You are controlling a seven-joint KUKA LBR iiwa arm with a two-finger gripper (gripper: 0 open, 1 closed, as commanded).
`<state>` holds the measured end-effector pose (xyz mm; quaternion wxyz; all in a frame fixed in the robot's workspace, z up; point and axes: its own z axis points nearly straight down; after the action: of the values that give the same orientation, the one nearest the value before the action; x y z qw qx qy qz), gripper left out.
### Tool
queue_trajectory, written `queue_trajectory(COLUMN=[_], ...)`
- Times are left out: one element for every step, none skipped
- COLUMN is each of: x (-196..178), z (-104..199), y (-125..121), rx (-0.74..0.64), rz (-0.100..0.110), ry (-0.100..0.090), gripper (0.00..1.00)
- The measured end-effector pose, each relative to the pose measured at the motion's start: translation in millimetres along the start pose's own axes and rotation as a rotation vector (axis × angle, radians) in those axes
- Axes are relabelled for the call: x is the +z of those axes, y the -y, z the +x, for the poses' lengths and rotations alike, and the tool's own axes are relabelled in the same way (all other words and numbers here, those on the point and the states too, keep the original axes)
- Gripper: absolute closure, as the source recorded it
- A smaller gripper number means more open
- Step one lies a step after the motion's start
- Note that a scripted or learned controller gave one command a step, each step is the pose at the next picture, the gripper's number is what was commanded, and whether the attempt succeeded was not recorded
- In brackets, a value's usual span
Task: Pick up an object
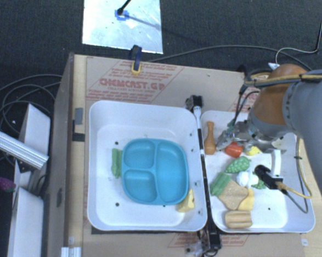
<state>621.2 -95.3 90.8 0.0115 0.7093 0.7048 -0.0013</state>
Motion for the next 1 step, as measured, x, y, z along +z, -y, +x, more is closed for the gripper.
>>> queue_trajectory(x=[-9.3], z=[5.0], y=[-0.5], rx=[-0.005], rz=[0.003], ry=[-0.009], gripper=[1.0])
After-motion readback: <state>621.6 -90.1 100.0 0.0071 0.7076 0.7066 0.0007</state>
